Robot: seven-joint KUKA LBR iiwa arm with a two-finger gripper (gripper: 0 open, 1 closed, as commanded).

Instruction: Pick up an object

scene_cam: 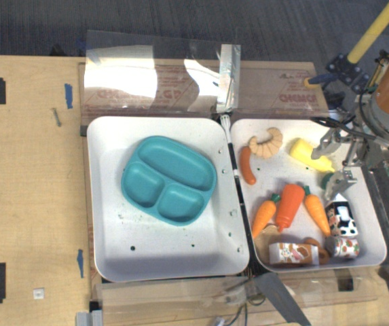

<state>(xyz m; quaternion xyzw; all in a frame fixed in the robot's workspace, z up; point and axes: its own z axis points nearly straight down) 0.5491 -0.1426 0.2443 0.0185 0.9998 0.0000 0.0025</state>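
Note:
My gripper (337, 161) hangs over the right side of the right bin (377, 240), open, with nothing between its fingers. Just left of it lies a yellow block (305, 151). A small green piece (327, 179) sits below the near fingertip. Further objects lie in this bin: a croissant (267, 143), a red sausage (248, 165), three carrots (290, 206) near the middle, a black-and-white carton (341, 217), a small round can (347, 247) and a packet (292, 252) along the front wall.
The left bin (106, 250) holds a teal divided plate (169, 179). A raised divider edge (233, 182) separates the two bins. A clear plastic sheet and cardboard (153, 83) stand behind them. The arm's cables and a yellow bar (377, 22) crowd the right rear corner.

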